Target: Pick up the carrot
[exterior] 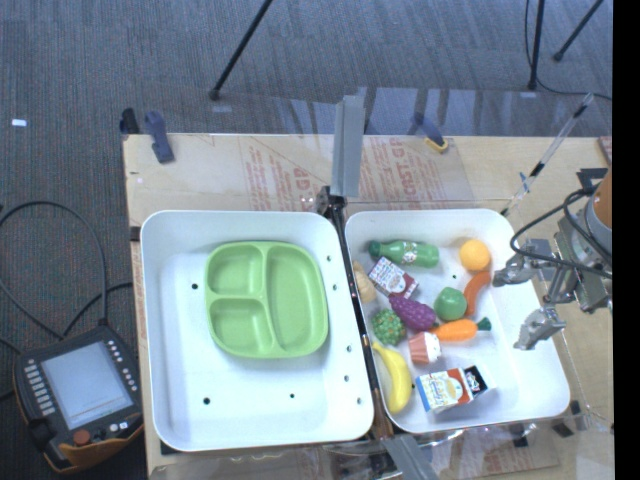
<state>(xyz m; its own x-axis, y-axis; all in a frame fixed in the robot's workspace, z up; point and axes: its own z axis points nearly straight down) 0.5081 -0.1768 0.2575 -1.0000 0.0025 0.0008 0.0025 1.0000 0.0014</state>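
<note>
Carrot (459,330) lies in right bin (535,388), tip touching green ball (451,302), second orange stick (476,290) just beside. My fingers (540,303) hang near bin's right edge, holding nothing; how wide open, cannot tell. Risk: I grab wrong orange thing, or bump ball and carrot rolls.

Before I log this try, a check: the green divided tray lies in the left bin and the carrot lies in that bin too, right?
Not quite. The camera view shows the green divided tray in the left bin, but the carrot lies in the right bin, among the other toy foods.
</note>
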